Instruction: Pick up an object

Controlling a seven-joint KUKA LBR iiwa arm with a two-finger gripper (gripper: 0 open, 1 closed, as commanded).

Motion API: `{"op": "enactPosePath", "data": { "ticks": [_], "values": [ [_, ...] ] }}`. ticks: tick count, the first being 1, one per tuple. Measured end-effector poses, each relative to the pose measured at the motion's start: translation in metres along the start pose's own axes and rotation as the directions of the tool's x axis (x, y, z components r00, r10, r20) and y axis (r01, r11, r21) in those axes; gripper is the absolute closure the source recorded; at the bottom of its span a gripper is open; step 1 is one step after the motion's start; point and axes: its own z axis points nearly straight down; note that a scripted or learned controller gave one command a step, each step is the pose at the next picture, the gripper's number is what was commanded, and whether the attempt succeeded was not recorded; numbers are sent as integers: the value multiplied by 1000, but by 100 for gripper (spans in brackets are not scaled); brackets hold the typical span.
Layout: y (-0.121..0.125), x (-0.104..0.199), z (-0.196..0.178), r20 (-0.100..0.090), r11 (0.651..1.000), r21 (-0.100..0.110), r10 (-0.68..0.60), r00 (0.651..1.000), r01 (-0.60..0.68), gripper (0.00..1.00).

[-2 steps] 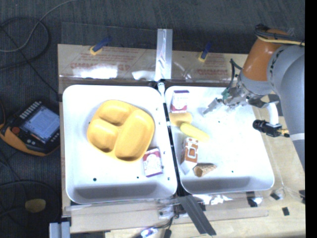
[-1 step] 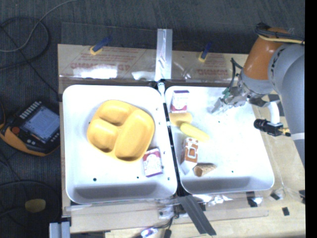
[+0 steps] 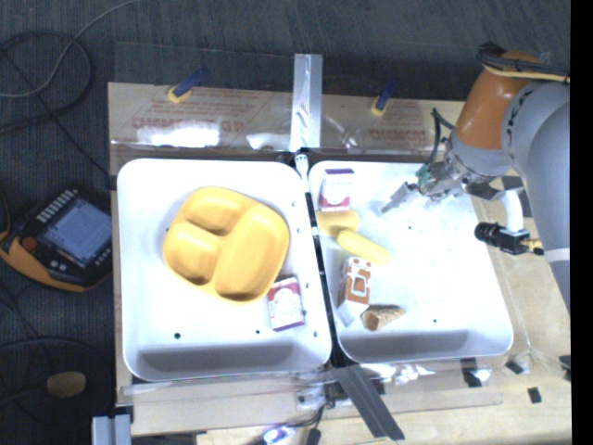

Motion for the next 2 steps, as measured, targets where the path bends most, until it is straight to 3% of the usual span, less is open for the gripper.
{"op": "enactPosePath", "data": {
  "ticks": [1, 2],
  "values": [
    [0, 0, -5, -1, 1000, 4, 0, 1000, 0, 100],
    [0, 0, -5, -1, 1000, 5, 0, 1000, 0, 0]
  ]
}}
